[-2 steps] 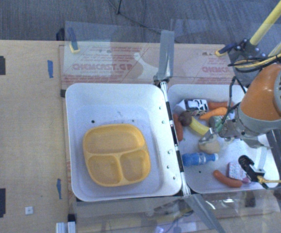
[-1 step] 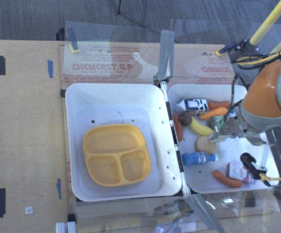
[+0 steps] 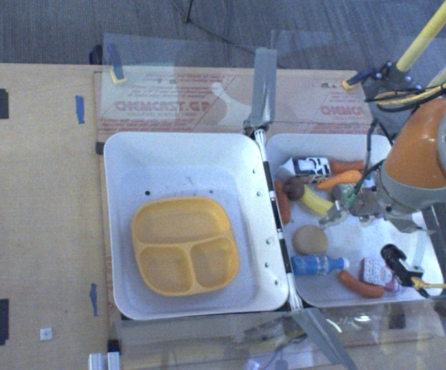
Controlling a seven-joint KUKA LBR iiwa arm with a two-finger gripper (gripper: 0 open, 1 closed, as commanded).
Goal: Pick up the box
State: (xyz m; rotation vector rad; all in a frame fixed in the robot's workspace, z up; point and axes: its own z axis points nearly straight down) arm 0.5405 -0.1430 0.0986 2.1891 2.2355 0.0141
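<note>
Grey carpet runs behind a pale wooden tabletop that carries two shallow white plastic bins side by side. In the left bin lies a yellow three-compartment plastic tray. The right bin holds the clutter: a small black-and-white printed box near the far wall, an orange carrot just beside it, a yellow banana, a red-brown sausage-shaped toy along the left wall, a round tan potato-like lump, a blue plastic bottle lying on its side, a second red sausage, and a small pink-patterned packet.

The grey arm with its orange band reaches in from the right, and the end effector sits low over the middle of the right bin, close to the banana and carrot. Whether its fingers are spread or closed cannot be told from this angle, and nothing is visibly held between them.

The box, judged to be the task's target, lies apart from the end effector, farther toward the back wall. The risk, as I judge it, is crowding: the carrot touches or nearly touches the box, so a descent slightly off could catch the carrot or banana instead, or push the box against the bin wall and tip it out of reach.
</note>
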